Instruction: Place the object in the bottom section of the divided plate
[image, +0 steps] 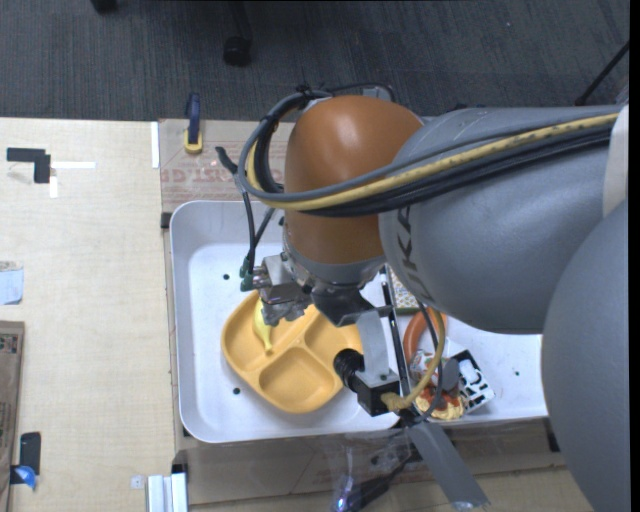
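Note:
A yellow divided plate lies in the left part of the white bin. My gripper hangs over the plate's upper left section, under the big orange wrist. A small yellow-green object reaches down from the gripper's tip into that section, and I cannot tell whether it is gripped or resting on the plate. The plate's bottom section shows bare yellow. The arm hides the bin's upper middle.
Right of the plate lie an orange ring, a black-and-white patterned piece and a red-yellow item. A black camera mount juts beside the plate's right rim. A yellow clamp sits beyond the bin's far left corner.

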